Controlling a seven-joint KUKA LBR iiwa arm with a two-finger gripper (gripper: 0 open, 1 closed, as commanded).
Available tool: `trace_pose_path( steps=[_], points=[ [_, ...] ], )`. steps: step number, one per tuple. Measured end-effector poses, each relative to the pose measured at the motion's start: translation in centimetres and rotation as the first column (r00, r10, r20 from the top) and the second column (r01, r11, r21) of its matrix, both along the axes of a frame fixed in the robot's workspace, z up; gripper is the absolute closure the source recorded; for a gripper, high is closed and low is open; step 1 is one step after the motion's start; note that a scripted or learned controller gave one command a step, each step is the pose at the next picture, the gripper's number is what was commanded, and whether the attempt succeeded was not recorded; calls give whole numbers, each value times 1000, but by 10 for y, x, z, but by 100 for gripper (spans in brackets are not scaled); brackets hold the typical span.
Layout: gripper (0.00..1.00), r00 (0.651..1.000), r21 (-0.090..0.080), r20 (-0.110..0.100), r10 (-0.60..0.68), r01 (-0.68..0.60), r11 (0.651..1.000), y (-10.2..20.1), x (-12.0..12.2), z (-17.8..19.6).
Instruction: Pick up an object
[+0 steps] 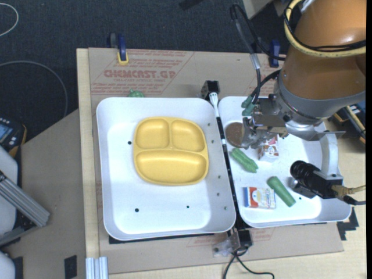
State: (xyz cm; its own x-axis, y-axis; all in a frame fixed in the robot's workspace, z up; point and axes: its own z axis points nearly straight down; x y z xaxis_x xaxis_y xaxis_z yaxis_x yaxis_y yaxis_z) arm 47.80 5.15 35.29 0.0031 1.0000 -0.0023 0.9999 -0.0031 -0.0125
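Note:
My gripper (256, 139) reaches down into the right bin (331, 213), near its upper left part. Beside it to the left lies a brown round disc (234, 134). A small red and white packet (269, 150) sits just to the gripper's right. A green pod-shaped piece (244, 160) lies just below the gripper. A second green piece (282, 191) lies lower in the bin, and a red, white and blue small box (258, 197) rests near the front. The wrist hides the fingertips.
The left bin (113, 196) holds a yellow divided plate (171, 150) in its upper middle. The arm's large orange and grey body covers the right bin's upper right part. Both bins stand on a cardboard-covered board (145, 68).

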Motion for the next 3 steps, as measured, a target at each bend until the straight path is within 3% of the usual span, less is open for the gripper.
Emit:
trace_pose_path(
  steps=[1, 3],
  points=[
    [100, 1000, 5, 18, 10, -10, 1000, 56, 2, 39],
    [100, 1000, 3, 21, 5, -5, 1000, 53, 3, 58]
  ],
)
